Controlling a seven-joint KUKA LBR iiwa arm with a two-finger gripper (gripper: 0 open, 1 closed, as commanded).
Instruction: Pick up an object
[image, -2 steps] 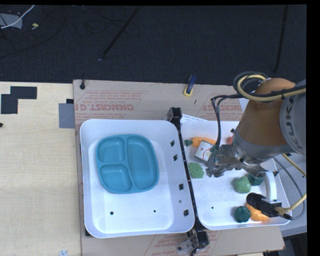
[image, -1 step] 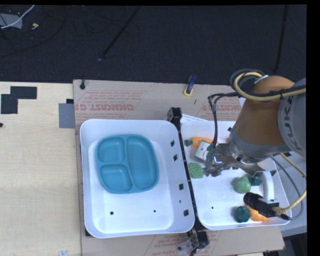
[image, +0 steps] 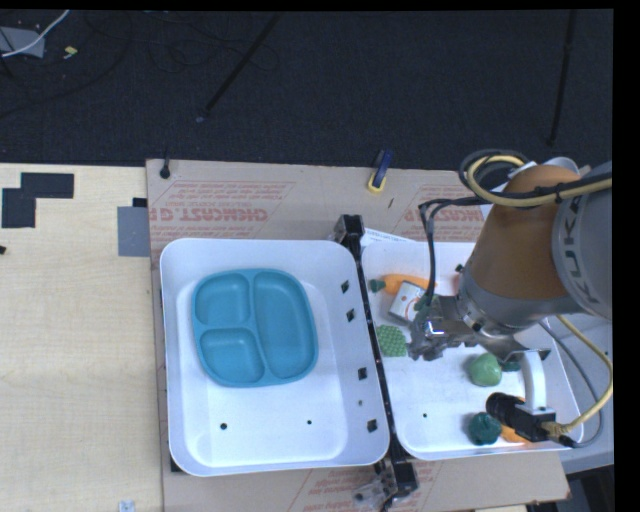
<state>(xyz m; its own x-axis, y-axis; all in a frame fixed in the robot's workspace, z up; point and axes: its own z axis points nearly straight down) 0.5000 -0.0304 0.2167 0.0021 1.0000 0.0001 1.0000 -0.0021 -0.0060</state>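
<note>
Over the right bin (image: 440, 440), the gripper (image: 425, 338) is hanging low beside a green textured piece (image: 392, 343); its grasp state cannot be told. Nothing is visibly being lifted, so picking is judged pending.

Divided plate (image: 254, 328) in left bin (image: 190, 420), small objects in right bin (image: 440, 435), arm (image: 530, 260) over it

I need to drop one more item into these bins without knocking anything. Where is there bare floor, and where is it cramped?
The left bin has a bare strip below the blue divided plate. The right bin has a small free patch at its lower left, between the green ball and the teal object. Its upper half is crowded under the gripper.
</note>
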